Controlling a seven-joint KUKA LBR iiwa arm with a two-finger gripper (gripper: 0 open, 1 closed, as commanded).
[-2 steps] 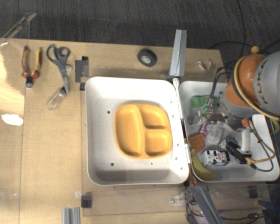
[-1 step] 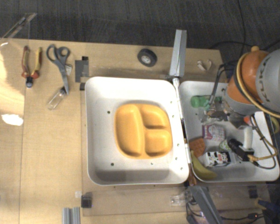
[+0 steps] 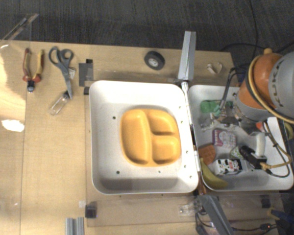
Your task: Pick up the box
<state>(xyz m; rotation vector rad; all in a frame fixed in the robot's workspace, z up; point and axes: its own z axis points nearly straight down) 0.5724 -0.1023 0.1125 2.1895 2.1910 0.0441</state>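
The arm's hand [image 3: 224,117] hung low among clutter in the right bin [image 3: 279,184]; I couldn't tell its grip. The small box [image 3: 229,166] lay just below it, hemmed in, so neighbouring items could get snagged instead.

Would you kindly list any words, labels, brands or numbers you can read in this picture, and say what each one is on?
"KUK": dark letters on the grey arm casing at the right edge, cut off by the frame.
Small black-and-white box in the right bin: printed markings, too small and blurred to read.
Purple-and-white packet in the same bin: print too blurred to read.
Nothing else bears readable text.
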